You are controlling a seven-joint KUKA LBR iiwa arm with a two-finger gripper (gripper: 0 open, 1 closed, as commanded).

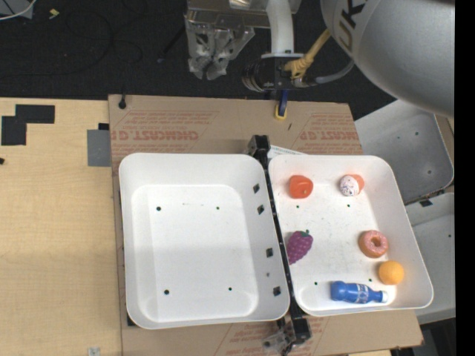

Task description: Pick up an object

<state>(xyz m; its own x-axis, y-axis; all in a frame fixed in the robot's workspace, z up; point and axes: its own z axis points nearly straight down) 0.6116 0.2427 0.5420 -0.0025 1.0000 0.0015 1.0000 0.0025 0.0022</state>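
Lower your raised gripper (214,64), jaw state I cannot tell, squarely over the isolated round orange plastic tomato (300,187) before closing.

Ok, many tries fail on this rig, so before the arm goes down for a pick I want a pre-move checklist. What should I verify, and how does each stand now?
1. Targets present: ok. The right bin holds a red piece, a speckled ball, a purple grape bunch, a pink donut, an orange and a blue bottle.
2. Objects spaced apart: mostly ok; the orange sits close to the bottle.
3. Claw clear of the bins: ok, raised beyond the far edge.
4. Claw carrying nothing: ok, nothing between its fingers.
5. Claw open enough: cannot tell.
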